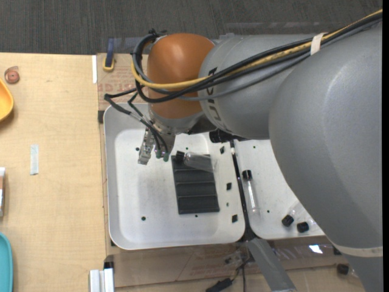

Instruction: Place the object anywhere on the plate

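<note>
My gripper [151,152] hangs low over the back left part of the left white bin [124,224], under the orange band of the arm [176,72]. I see nothing held at its tip. On the floor of the right bin [273,230] lies a clear tube-like thing [249,190], lengthwise near the dividing wall. Two small dark pieces [287,221] [302,227] sit near that bin's front. An orange dish edge [3,102] and a teal rim [3,260] show at the far left of the wooden bench.
The grey arm covers most of the right bin and the back of both bins. On the wooden bench [61,212], left of the bins, lie a small red disc [11,75] and a pale strip [34,160].
</note>
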Motion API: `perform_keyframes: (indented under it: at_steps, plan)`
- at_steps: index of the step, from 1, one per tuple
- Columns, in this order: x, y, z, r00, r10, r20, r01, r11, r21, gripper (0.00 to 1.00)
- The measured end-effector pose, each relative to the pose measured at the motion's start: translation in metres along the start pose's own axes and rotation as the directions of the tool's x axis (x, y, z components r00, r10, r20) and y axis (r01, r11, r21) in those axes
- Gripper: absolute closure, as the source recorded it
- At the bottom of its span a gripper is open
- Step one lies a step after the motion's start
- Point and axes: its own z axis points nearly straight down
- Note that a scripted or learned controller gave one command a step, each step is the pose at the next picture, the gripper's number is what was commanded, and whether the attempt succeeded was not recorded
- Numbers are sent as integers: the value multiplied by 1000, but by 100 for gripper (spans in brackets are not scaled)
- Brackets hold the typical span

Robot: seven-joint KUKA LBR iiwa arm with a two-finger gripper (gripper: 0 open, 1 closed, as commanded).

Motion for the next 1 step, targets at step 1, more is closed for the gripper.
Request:
perform_keyframes:
  at_steps: [1]
  plan:
    - [-28, 8, -118, 954, -300, 4, 300, 954, -1, 100]
